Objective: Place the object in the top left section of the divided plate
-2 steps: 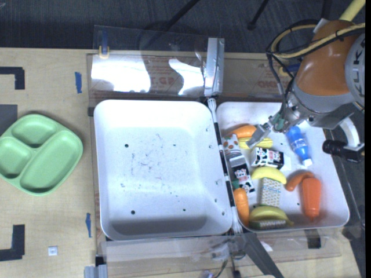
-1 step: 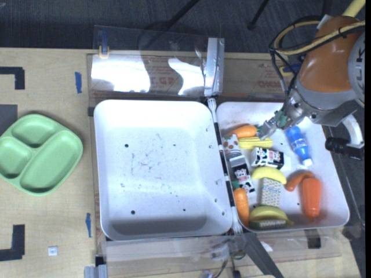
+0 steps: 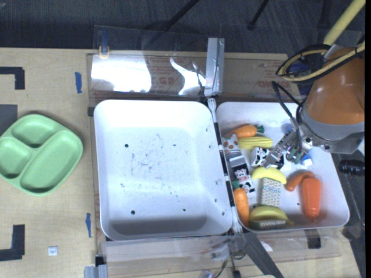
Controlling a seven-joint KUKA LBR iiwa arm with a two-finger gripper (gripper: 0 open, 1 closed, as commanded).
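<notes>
A: Item one, the divided plate?
B: Green divided plate, on the wooden counter at far left, well apart from both bins. Three sections; nothing lies in any of them.

A: Bins?
B: Left bin, white, with faint scuffs and a few dark specks on its floor. Right bin, white, touching the left one along a shared edge, holding a heap of toy food.

A: Contents of the right bin?
B: Small carrot near the top; ear of yellow corn just below it; banana in the middle; waffle-like yellow block beneath the banana; another yellow piece at the bottom rim; orange carrot along the left wall; large orange carrot at right, with a smaller reddish piece beside it; black-and-white spotted pieces between corn and banana.

A: Arm and end effector?
B: Grey arm with orange band, entering from the right. End effector low over the right bin, just above the banana and beside the corn. Whether its fingers stand wide or narrow I cannot tell, and nothing is visibly held between them.
</notes>
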